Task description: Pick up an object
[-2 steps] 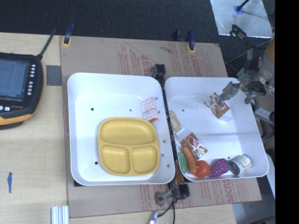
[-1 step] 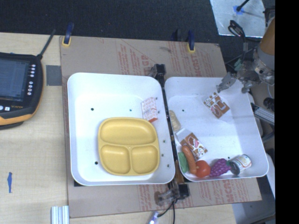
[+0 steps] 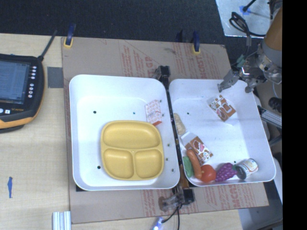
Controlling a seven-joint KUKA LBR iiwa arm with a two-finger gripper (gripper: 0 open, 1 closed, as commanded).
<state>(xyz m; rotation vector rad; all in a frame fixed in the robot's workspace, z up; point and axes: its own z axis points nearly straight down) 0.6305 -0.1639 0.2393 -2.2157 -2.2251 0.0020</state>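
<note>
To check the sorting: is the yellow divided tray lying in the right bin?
No, the yellow divided tray lies in the left bin.

A control pendant [image 3: 17, 91] lies left of the cardboard sheet [image 3: 120, 56], blue clamps [image 3: 70, 35] holding its edge.

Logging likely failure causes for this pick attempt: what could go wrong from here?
1. The end effector sits over the right bin's top right corner; descending there could clip the rim.
2. The nearest snack packet lies flat, so a pinch might slide off.
3. The tomato, grapes and small can crowd the lower edge, so a grasp there may nudge neighbours.
</note>
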